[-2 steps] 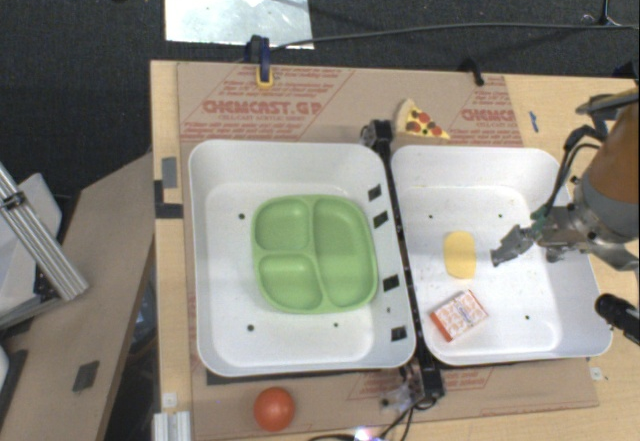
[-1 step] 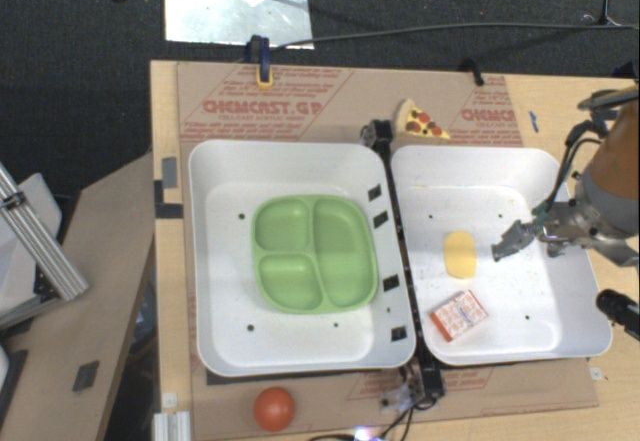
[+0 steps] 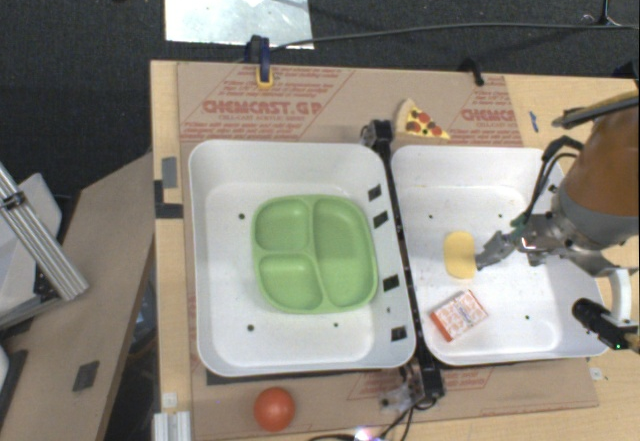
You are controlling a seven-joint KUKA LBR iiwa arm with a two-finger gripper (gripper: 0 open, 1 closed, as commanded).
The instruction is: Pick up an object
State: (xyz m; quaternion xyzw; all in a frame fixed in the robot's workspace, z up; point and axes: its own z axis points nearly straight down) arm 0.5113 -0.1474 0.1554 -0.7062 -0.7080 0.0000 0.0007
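Reaching in from the right, gripper [image 3: 492,251] sits just beside the yellow block [image 3: 459,254] in the right bin [image 3: 500,164], block lying to its left, long axis running up-down; finger opening can't tell.

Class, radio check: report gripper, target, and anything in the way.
Gripper low in right bin, beside yellow piece. Nothing seen held. Red-and-white packet lies nearby, apart.
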